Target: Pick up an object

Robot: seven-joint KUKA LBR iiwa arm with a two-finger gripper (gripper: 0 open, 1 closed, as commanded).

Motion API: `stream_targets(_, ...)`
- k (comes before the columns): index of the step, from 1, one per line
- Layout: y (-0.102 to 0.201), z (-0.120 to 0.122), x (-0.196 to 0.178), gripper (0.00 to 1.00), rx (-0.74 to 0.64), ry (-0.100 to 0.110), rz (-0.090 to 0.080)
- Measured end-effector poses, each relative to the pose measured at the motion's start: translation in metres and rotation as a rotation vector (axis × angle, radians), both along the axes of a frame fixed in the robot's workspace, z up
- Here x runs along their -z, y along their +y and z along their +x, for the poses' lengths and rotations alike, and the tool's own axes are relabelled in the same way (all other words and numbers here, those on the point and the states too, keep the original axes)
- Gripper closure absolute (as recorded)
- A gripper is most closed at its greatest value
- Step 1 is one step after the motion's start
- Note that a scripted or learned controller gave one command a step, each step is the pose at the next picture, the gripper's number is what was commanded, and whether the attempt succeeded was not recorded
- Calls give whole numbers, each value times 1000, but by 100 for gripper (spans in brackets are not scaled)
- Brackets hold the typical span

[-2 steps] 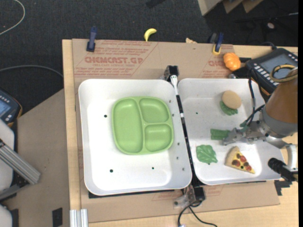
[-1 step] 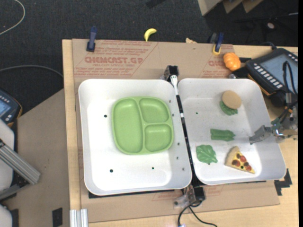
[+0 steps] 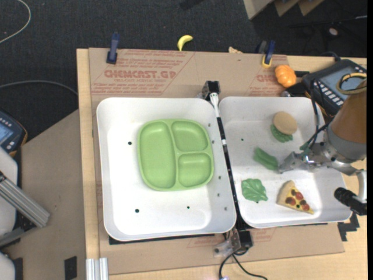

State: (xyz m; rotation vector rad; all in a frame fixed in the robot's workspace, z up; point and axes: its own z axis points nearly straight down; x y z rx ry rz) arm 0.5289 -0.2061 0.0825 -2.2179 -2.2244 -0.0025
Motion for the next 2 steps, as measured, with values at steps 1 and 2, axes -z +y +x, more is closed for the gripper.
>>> stream_targets(1,98,-12,-2,0,-5,5,5)
stream_targets(2,114,-45,-2,0,3,6,2)
